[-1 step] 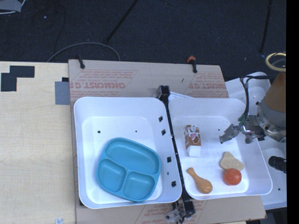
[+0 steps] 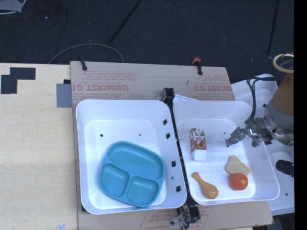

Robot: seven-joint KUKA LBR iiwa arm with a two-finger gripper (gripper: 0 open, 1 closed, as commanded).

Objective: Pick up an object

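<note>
**At the right bin's far-right side: gripper poised over the floor, apart from every item**

On the bench, two shallow white bins sit side by side on a sheet of printed cardboard (image 2: 144,83). The arm (image 2: 283,104) enters from the right and crosses the right wall of the right bin (image 2: 216,110). The gripper (image 2: 236,137) sits over that bin's right-hand part, in its upper half. Whether it is parted or closed cannot be told from this angle.

Contents of the right bin:
- A small brown-and-white carton (image 2: 197,144) stands near the dividing wall, to the left of the gripper and clear of it.
- A beige, bread-like piece (image 2: 237,166) lies just below the gripper in the view; contact between them is not evident.
- A red tomato (image 2: 239,181) rests touching, or all but touching, the lower edge of the beige piece.
- A tan drumstick (image 2: 205,185) lies near the bin's front wall, left of the tomato, with its thick end towards the tomato.

Contents of the left bin (image 2: 96,111):
- A blue divided plate (image 2: 132,174) lies flat in the lower middle, well apart from the gripper
</note>
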